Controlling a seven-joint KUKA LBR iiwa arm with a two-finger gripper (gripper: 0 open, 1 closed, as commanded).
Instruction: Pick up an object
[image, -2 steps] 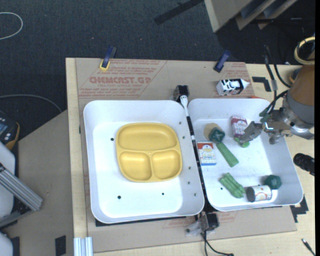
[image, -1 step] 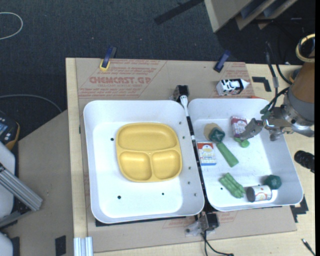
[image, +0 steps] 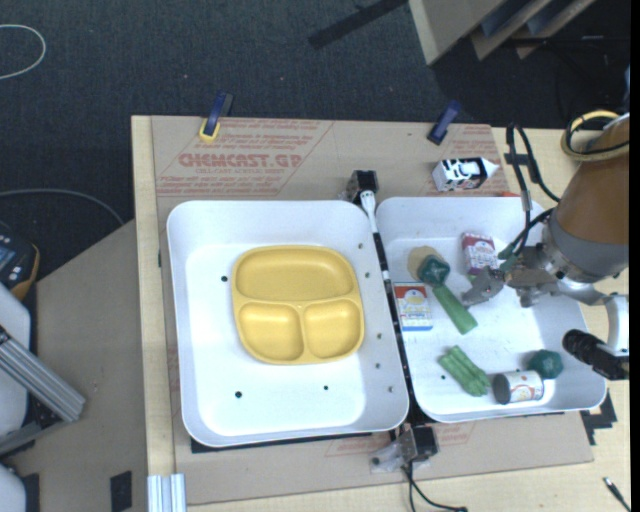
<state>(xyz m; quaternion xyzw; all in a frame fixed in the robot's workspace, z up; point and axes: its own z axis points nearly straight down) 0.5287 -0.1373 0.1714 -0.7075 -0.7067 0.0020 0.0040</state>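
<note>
Lying diagonally, green brush (image: 446, 293), head upper-left, handle lower-right, pincer (image: 487, 283) beside, grip unclear.

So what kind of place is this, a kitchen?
Probably a robot lab, not a kitchen: a grey robot arm with an orange band reaches over two shallow white plastic bins, which sit on a clamped cardboard sheet with loose cables nearby.

Right bin (image: 560, 395): green brush (image: 447, 293) lying diagonal, red-white card (image: 414, 306) flat by left wall, small red packet (image: 478, 250), green ridged piece (image: 464, 369), tipped can (image: 518, 387) touching dark-green ball (image: 546, 363)
</note>
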